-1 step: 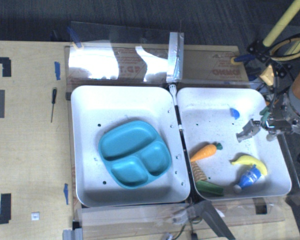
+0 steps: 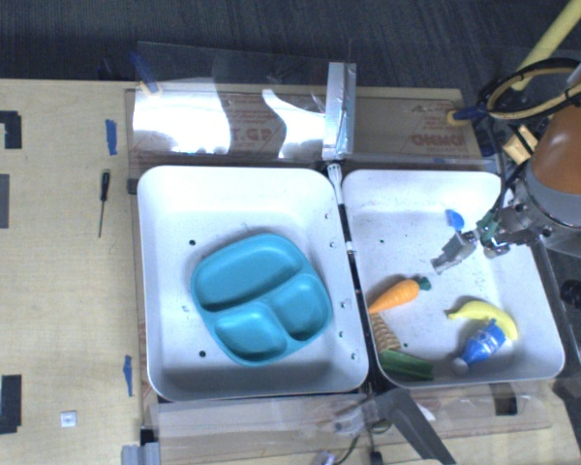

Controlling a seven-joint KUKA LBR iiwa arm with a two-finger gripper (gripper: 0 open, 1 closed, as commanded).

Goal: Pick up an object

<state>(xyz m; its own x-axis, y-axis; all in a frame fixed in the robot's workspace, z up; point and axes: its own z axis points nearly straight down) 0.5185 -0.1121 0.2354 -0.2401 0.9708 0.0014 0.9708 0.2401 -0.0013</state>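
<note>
Just gripper [image 2: 452, 251] above carrot [image 2: 395, 294] (apart)

You are looking at a screwdriver [image 2: 103, 200] lying on the wooden bench [image 2: 48, 289], left of the white bins.

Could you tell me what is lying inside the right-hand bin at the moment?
The right bin holds a carrot, a banana, a blue bottle, a cucumber and a woven piece, partly covered by the carrot.
</note>
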